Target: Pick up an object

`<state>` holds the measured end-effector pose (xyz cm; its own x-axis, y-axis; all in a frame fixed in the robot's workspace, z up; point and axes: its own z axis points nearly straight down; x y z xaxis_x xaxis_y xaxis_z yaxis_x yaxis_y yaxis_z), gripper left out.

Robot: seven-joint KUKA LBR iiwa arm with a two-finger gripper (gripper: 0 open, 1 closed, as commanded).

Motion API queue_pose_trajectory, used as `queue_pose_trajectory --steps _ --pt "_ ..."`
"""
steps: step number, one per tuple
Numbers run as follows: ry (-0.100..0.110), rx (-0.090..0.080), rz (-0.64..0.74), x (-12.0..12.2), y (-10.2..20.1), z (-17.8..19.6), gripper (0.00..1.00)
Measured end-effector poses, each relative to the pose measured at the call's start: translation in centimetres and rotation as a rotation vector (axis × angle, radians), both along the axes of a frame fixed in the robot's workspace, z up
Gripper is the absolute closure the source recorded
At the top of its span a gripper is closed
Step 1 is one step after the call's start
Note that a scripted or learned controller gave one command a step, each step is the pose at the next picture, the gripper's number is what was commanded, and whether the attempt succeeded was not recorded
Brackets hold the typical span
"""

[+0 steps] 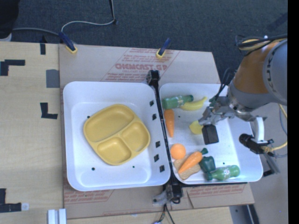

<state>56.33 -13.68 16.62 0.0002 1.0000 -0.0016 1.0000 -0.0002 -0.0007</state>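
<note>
Now, camera view | my gripper (210,130) hangs over right bin (243,171), whether open or shut I cannot tell | yellow lemon-like piece (195,127) touches it at 9 o'clock, not held | probably light, stiff, smooth plastic; take it across the middle | carrot (190,161) at 7 o'clock, tapered

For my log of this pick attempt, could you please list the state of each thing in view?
Yellow divided plate: flat in the left bin, compartments bare.
Gripper: low in the right bin, beside the yellow lemon.
Banana: lying against the upper green bottle.
Lower green bottle: on its side.
Large carrot: lying tilted.
</note>
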Motion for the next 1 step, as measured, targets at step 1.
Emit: queue_pose_trajectory --steps 1 --pt "-0.001 0.002 0.003 7.19 6.90 4.06 1.00"
